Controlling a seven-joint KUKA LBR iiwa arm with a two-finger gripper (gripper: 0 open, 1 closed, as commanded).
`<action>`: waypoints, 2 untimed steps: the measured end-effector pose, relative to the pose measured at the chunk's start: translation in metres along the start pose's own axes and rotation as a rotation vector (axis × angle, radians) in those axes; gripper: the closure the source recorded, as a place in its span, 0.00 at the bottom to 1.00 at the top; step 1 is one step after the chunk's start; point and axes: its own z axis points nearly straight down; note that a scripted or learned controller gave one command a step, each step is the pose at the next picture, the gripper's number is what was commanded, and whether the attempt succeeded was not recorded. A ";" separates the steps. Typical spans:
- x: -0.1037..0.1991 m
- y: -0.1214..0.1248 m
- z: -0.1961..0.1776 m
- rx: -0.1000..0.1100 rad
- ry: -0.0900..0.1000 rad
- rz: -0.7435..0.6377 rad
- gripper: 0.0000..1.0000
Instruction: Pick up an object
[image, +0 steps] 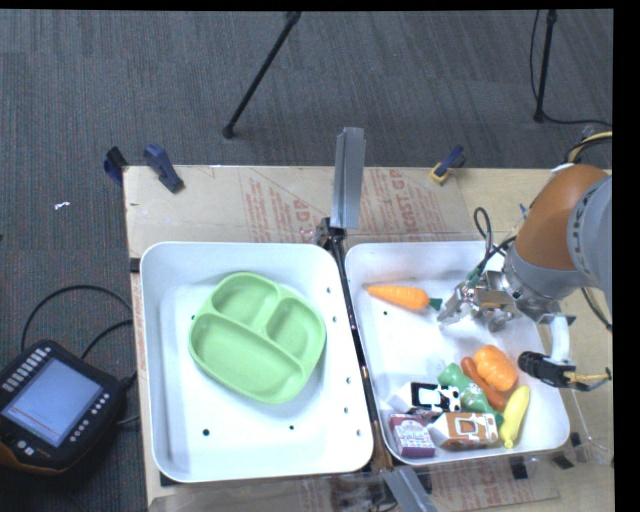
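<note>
White bins: two shallow trays sit side by side on a brown board bench; the left bin (160, 400) carries a plate, the right bin (400, 265) a cluster of toy food.
Green plate: a pale green divided plate (258, 336) with three compartments lies flat in the middle of the left bin.
Arm: the grey arm with its orange band (552, 222) reaches in from the right, over the far right part of the right bin.
Gripper: the gripper (468, 306) hangs low over the bin floor, just right of the carrot; whether its jaws are open or closed cannot be told from this angle, and nothing is seen between them.
Carrot: an orange toy carrot (397, 296) with a green tip lies alone in the far half of the right bin, tip pointing toward the gripper.
Near corner pile: an orange pepper-like piece (495, 366), a yellow banana (515, 415), a green item (458, 385), a black-and-white carton (437, 396), a maroon box (410, 435) and a brown-and-white carton (468, 428) crowd together.
Writing: red print on the board (292, 208) is too small to read reliably; carton labels are illegible.
Floor: a handheld pendant (52, 395) with a lit screen rests on dark carpet at near left.
</note>
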 end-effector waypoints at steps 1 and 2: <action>-0.012 -0.041 -0.156 0.000 -0.002 0.129 0.00; 0.011 0.028 -0.104 0.002 -0.001 0.233 0.00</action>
